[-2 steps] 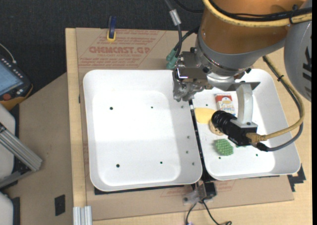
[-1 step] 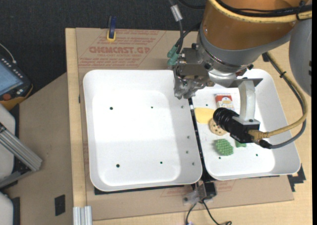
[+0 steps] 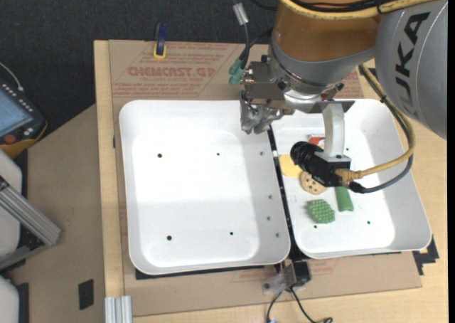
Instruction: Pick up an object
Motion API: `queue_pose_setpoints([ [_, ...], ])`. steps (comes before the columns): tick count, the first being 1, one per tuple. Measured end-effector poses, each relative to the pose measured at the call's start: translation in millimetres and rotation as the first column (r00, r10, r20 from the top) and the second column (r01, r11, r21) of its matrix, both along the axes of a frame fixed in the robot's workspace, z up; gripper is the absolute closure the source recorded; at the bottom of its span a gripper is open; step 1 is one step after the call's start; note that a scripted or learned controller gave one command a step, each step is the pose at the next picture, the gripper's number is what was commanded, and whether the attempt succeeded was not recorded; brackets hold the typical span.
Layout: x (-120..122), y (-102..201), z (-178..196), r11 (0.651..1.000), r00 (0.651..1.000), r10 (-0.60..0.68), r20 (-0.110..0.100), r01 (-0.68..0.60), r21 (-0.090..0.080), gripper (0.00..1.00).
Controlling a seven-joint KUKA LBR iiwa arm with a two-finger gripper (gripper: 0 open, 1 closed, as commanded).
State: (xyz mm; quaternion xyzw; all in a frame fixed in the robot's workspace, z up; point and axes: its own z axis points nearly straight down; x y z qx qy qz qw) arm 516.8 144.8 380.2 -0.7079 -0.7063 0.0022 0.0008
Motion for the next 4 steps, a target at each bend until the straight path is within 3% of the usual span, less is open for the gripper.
queue_pose_setpoints([
  [1, 44.0, -8.3, 29.8, 1.0, 1.0, 0.0, 0.011, 0.0, 0.002, 1.0],
  [2, 88.9, -9.3, -52.6, 1.0, 1.0, 0.0, -0.004, 0.0, -0.001, 1.0],
  [3, 21.2, -85.6, -85.3, 1.0, 1.0, -0.006, -0.005, 0.006, 0.001, 1.0],
  [4, -12.2, -129.8, -126.7, 1.0, 1.0, -0.003, -0.004, 0.003, 0.001, 1.0],
])
